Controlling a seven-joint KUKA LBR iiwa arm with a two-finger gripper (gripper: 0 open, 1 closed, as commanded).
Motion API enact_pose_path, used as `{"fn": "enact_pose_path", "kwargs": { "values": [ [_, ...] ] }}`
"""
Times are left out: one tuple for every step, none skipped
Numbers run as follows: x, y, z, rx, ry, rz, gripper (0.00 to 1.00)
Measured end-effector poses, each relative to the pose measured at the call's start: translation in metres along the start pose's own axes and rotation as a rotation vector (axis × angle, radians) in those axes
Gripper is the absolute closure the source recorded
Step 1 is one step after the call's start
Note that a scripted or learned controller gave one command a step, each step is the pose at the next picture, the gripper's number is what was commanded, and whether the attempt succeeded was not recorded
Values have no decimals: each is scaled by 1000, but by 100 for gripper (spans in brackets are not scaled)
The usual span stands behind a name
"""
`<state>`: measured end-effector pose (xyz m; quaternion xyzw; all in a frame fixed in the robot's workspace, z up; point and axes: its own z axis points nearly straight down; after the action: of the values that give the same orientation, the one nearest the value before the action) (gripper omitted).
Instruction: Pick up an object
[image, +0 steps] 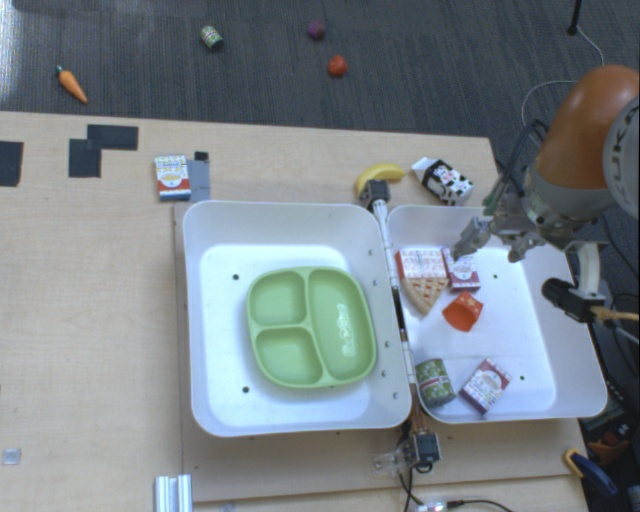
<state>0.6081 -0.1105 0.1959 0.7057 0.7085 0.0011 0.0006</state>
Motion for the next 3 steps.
{"fn": "enact_pose_path", "kwargs": {
  "values": [
    [0,-53,100,2,0,2,0],
    [0,-51,89,-4,0,1,100],
    [0,-51,89,-3,0,0,0]
  ]
}}
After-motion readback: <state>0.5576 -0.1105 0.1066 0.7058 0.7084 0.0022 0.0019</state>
